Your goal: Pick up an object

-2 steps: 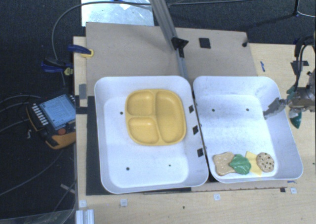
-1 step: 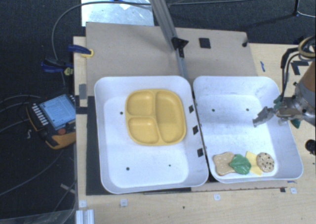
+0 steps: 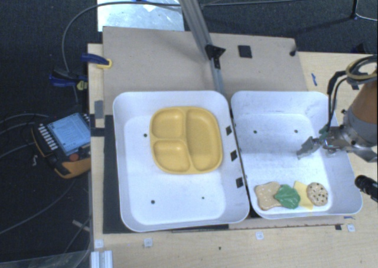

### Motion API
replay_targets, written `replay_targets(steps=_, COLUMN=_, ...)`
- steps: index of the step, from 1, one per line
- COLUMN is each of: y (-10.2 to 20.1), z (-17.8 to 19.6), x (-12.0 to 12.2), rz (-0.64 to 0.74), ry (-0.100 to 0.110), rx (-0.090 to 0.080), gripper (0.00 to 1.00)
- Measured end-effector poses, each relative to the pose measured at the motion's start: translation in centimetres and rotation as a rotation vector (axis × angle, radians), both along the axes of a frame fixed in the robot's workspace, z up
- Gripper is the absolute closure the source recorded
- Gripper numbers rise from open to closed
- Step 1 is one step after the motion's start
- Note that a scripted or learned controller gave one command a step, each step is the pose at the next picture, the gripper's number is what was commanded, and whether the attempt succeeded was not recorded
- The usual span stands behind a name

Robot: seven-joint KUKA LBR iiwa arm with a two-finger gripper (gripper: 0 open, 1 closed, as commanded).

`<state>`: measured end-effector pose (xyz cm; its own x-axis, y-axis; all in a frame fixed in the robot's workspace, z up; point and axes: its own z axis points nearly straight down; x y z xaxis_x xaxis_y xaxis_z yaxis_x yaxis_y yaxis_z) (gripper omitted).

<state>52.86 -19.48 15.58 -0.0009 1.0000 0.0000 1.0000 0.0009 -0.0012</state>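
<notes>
Several small toy foods lie in a row at the front of the right bin (image 3: 277,113): a tan bread-shaped piece (image 3: 266,195), a green leaf (image 3: 287,196), a yellow slice (image 3: 303,192) and a round speckled cookie (image 3: 318,193). The gripper (image 3: 308,146) hangs over the right part of this bin, behind and above the row of foods and apart from them. Nothing shows in its grasp. The arm comes in from the right edge, with its orange band near the top right.
The left bin (image 3: 177,199) holds a yellow divided plate (image 3: 186,140) at its middle. A slanted metal pole (image 3: 198,22) crosses the cardboard backing behind the bins. Cables and a handheld device (image 3: 65,143) lie on the floor at left.
</notes>
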Motion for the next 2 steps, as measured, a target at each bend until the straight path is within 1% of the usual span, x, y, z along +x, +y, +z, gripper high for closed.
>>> replay_targets(steps=1, y=-0.3, z=-4.6, x=0.8, rz=0.000, ry=0.001, rx=0.000, gripper=0.00)
replay_targets(steps=2, y=-0.4, z=-3.3, x=0.9, rz=-0.001, ry=-0.005, rx=-0.002, gripper=1.00)
